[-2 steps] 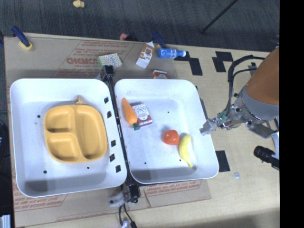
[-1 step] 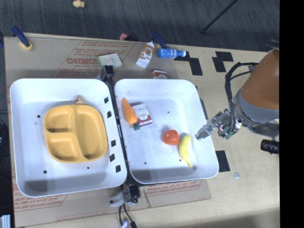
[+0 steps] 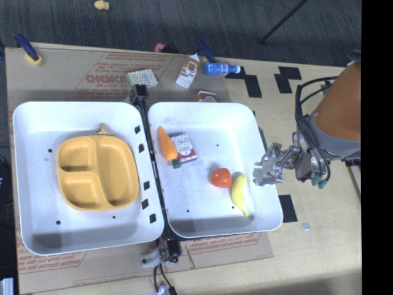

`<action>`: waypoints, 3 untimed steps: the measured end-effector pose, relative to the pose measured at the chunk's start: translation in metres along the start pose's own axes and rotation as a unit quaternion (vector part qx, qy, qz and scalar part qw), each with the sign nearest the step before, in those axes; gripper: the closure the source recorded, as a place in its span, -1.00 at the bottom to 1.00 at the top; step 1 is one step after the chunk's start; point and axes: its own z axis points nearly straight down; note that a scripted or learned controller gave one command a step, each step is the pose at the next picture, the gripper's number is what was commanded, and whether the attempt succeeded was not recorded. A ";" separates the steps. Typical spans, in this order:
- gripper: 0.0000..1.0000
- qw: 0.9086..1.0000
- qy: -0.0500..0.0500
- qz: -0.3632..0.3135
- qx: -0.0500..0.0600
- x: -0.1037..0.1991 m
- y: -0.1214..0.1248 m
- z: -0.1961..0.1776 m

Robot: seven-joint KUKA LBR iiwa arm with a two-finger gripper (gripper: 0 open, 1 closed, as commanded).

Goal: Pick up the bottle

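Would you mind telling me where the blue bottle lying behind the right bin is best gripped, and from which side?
Probably across the middle of its body. The bottle lies on its side on the bench, outside the bins, its long axis running left to right in the view. Coming straight down from above, with the fingers closing across its narrow width, looks safest. The small carton lies close to its left, so keep away from that end.

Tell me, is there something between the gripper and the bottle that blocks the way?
Nothing visible blocks it. The bottle lies on the bench beyond the right bin's far rim, outside both bins. The gripper hovers at that bin's right edge; only the low rim lies between.
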 end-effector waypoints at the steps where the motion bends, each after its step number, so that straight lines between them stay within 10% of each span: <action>1: 1.00 1.000 0.000 0.015 0.000 0.000 0.000 -0.042; 3: 1.00 1.000 -0.002 0.013 0.001 -0.002 0.000 -0.064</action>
